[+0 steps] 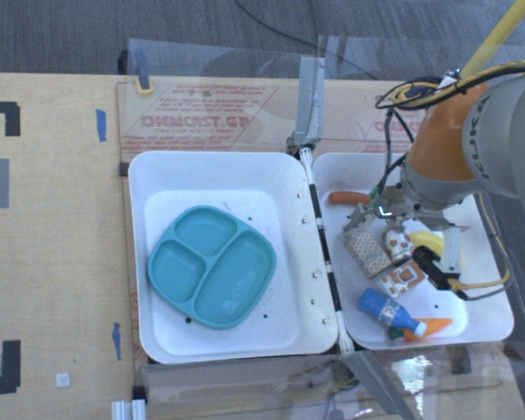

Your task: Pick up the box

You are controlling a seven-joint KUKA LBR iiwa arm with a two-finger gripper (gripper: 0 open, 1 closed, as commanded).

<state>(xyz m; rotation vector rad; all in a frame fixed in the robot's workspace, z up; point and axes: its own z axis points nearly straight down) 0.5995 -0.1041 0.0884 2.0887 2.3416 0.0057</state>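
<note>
In the right bin (494, 318) a grey speckled box (367, 252) lies tilted near the bin's left-centre. A smaller box with an orange and white pattern (401, 278) lies just below and right of it. My gripper (370, 220) hangs low over the upper edge of the speckled box, under the grey wrist and its orange band (442, 147). Whether it touches the box is hidden by the wrist.
The right bin also holds an orange stick-shaped item (348, 198) at the top left, a yellow banana (425, 239), a blue bottle (381, 305) and an orange carrot-like piece (434, 326). A teal divided plate (212, 267) lies in the left bin (149, 182). Cables hang by the arm.
</note>
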